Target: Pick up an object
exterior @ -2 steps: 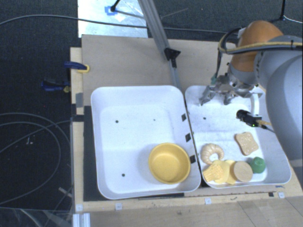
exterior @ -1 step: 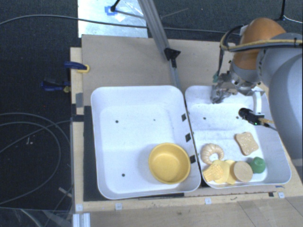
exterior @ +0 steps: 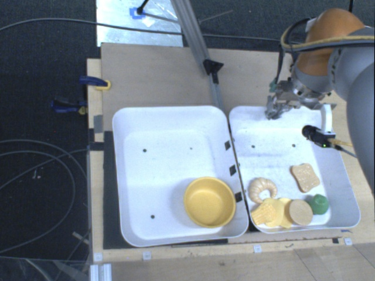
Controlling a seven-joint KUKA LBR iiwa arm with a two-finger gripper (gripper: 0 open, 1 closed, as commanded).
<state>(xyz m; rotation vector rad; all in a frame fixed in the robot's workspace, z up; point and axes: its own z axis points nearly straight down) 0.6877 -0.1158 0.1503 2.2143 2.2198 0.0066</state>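
- Two shallow white bins sit side by side on the bench (exterior: 152,69): left bin (exterior: 135,127), right bin (exterior: 258,127).
- Left bin holds one thing, a yellow bowl (exterior: 210,201), upright, near its front right corner.
- Right bin holds five small items crowded along the front edge: a croissant (exterior: 262,188), a yellow wedge (exterior: 266,213) just in front of it, a round tan disc (exterior: 300,212) touching the wedge, a green piece (exterior: 319,204) beside the disc, and a slice of toast (exterior: 305,177) a little behind them.
- Tool (exterior: 274,111) hangs over the back edge of the right bin, well apart from every item. Too small and blurred to say whether it is apart or together; nothing seen between its tips.
- Judgement: no object picked yet. Items are bunched tight, so a clean grip on one may be awkward; the toast stands most apart.
- Clamps (exterior: 94,84) at the bench's left edge presumably fix the board.
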